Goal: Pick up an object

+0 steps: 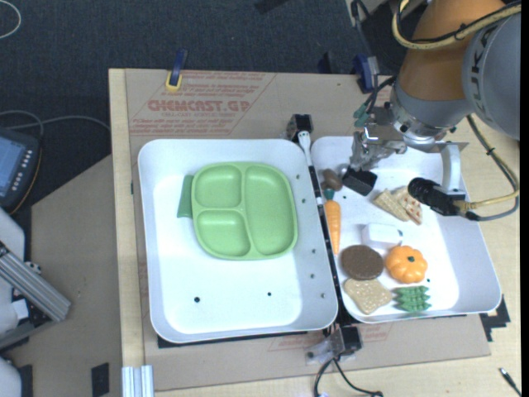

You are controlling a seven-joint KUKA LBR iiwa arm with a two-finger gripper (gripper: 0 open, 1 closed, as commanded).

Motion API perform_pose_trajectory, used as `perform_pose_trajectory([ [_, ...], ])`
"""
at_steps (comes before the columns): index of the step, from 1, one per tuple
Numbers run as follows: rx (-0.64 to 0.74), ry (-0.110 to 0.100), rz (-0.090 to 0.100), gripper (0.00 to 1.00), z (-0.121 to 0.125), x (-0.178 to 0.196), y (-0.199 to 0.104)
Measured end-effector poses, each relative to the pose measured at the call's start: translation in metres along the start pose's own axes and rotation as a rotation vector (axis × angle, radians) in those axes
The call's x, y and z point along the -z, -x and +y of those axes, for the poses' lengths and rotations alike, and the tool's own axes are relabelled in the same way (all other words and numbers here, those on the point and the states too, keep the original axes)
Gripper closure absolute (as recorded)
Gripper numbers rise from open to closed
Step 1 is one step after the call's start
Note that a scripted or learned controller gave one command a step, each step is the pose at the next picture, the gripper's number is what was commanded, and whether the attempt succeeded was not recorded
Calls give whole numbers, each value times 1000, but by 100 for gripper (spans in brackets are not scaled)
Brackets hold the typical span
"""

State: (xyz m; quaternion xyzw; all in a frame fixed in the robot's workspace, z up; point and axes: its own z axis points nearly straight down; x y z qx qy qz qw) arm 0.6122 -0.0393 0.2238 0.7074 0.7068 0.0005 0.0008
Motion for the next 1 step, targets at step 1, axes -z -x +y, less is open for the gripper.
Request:
perform_pose_trajectory([
  [1, 1, 1, 1, 100, -3, 7, -3],
])
